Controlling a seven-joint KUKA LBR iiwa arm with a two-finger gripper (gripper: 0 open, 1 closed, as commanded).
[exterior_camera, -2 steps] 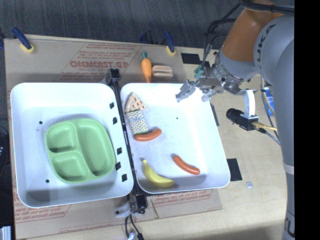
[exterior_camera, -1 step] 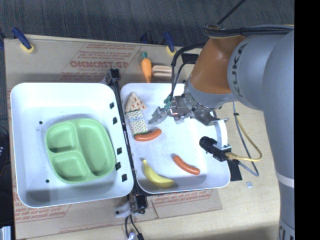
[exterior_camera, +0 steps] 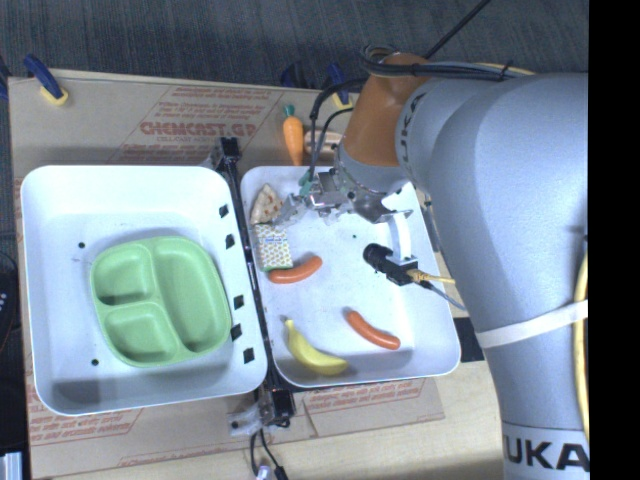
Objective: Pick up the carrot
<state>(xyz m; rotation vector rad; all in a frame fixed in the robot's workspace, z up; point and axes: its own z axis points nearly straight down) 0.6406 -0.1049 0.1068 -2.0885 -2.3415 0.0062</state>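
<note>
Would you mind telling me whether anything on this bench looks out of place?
Yes: the carrot lies outside both bins, on the cardboard just beyond the right bin's far rim, while the other food items sit inside that bin. The pincer is over the bin's upper part, near the carrot.

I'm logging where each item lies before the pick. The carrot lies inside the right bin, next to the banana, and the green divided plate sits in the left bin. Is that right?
Not quite. The camera view shows the carrot outside the right bin, on the cardboard just beyond its far rim, well away from the banana at the bin's near edge. The green divided plate does sit in the left bin.
</note>
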